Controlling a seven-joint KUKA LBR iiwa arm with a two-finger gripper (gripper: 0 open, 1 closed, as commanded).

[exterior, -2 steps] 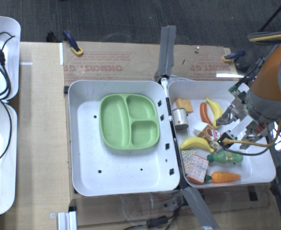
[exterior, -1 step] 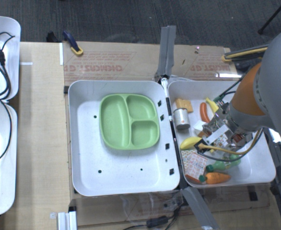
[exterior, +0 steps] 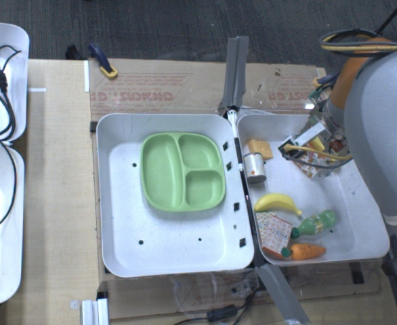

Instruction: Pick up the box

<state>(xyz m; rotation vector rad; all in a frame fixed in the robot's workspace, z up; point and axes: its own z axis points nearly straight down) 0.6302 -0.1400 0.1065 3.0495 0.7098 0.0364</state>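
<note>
Bench (exterior: 56,181): light wood top carrying 2 shallow white bins side by side, with brown printed cardboard behind them.

Left bin (exterior: 117,235): holds 1 green compartment tray (exterior: 183,171), 3 sections, lying flat towards the back centre.

Right bin (exterior: 361,208): holds 6 loose items and the arm's working end.
- Box (exterior: 274,230): flat carton with red and white print, near the front left corner, just in front of the banana and touching the carrot at its front edge.
- Banana (exterior: 278,204): yellow, lying across the bin at mid-depth.
- Carrot (exterior: 305,251): orange with a green tip, at the front wall.
- Green bottle (exterior: 315,223): on its side, right of the box.
- Metal can (exterior: 255,167): on its side against the left wall.
- Tan block (exterior: 259,149): behind the can, possibly a sponge or cracker piece; too small to tell.

Arm (exterior: 381,127): grey body with orange band, entering from the right over the rear of the right bin.

Pincer (exterior: 307,151): low over the back right area of the right bin, well apart from the box; amid cables and fittings, I cannot tell how it is set.
</note>
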